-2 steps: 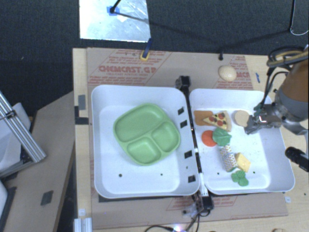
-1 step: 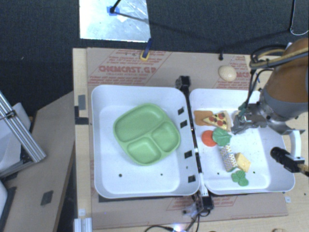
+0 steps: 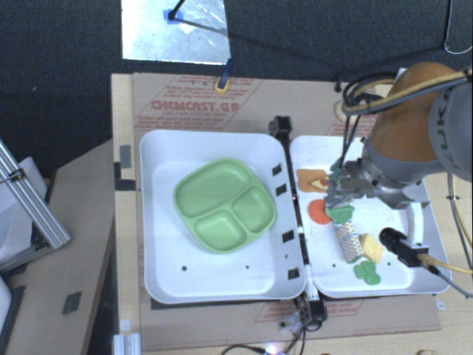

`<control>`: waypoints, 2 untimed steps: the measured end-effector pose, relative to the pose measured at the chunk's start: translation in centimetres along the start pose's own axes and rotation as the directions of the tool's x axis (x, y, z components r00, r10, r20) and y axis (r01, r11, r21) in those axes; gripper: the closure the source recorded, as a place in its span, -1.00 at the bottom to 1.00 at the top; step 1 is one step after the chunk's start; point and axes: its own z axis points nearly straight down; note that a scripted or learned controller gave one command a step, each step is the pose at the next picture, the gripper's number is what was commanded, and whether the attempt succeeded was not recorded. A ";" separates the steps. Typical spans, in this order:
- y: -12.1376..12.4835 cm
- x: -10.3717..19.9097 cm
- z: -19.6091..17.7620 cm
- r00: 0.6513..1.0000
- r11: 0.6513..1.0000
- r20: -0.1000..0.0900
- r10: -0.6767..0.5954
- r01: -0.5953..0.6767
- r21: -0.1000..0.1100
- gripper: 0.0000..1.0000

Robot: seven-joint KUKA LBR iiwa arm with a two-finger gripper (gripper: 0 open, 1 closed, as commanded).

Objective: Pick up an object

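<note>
Bench [image 3: 199,103], brown board surface, bearing two shallow white bins side by side. Left bin [image 3: 164,268]: one green divided plate [image 3: 224,204], three compartments, lying flat near the bin's middle, apart from every wall. Right bin [image 3: 319,154]: six small items, all grouped in its left and lower part. Item one, orange-brown slice [image 3: 310,180], flat, near the bin's left wall. Item two, red disc [image 3: 318,212], flat, just below the slice. Item three, green piece [image 3: 342,215], just beside the disc on its right. Item four, patterned cylinder [image 3: 346,241], lying on its side below the green piece. Item five, yellow block [image 3: 372,251], touching or just beside the cylinder's right flank; which cannot be told. Item six, green leafy piece [image 3: 366,273], near the bin's front wall, just below the block. Arm [image 3: 414,128], grey with orange band, reaching in from the right over the right bin. Gripper [image 3: 337,193], low over the right bin, directly above the green piece and the red disc, between them and the slice; whether it is released or clasping anything cannot be told from this angle.
</note>
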 end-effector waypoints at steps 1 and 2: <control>-0.4 2.8 0.4 1.000 1.000 0.000 0.001 -0.001 0.000 1.00; -1.6 2.7 0.1 1.000 1.000 0.000 0.007 -0.007 0.001 1.00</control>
